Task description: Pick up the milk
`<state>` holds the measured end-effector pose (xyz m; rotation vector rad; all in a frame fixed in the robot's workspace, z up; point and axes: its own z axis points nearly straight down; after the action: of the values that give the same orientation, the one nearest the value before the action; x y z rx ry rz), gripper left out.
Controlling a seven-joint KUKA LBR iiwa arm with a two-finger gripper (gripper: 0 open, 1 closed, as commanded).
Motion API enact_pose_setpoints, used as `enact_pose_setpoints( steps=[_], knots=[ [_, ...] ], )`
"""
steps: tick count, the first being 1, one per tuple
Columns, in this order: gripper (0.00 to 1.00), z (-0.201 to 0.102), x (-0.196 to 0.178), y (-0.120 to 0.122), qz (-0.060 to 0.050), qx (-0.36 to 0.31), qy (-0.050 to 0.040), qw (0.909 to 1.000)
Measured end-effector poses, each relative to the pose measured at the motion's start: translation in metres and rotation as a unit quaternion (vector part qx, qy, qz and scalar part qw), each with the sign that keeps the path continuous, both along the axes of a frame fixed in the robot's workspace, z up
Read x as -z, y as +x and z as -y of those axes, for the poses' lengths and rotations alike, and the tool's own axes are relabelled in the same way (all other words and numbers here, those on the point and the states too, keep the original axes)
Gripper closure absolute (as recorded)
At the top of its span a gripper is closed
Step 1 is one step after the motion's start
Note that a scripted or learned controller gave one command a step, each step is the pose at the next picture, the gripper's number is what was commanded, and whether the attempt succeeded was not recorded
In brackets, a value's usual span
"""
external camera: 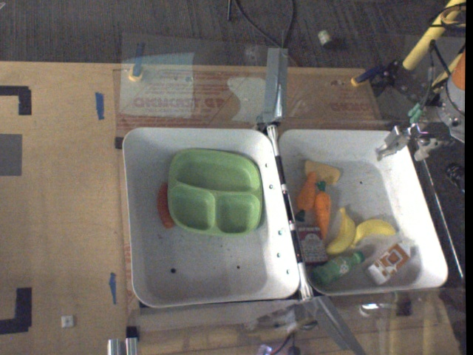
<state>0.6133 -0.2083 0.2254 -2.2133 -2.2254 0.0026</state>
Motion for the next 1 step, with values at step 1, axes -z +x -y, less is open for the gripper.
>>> enact_pose_setpoints(
  steps=[1],
  knots=[
    [0.0, 0.0163, 0.0386, -0.0775, 0.0, -0.117, 0.0008, 0.9931]
  ],
)
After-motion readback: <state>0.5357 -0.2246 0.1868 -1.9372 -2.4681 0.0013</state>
